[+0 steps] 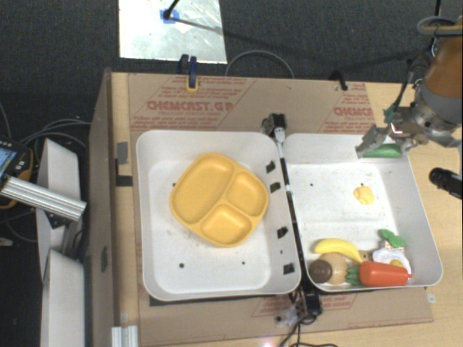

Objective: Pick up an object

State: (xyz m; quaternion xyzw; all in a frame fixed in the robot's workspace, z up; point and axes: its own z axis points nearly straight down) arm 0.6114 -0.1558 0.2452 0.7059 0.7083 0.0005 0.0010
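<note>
Toys (pixel 362 262) in right bin, cardboard (pixel 189 107) possibly reading "CHEMCAST GP"

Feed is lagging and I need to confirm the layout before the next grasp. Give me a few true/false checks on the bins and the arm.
1. The yellow divided plate lies in the left bin. True.
2. The banana sits at the right bin's far edge. False: it lies near the front edge, beside the carrot.
3. The gripper is over the right bin's far right corner, a green object at its tip. True.
4. The small yellow piece rests on the plate. False: it lies alone on the right bin's floor.
</note>
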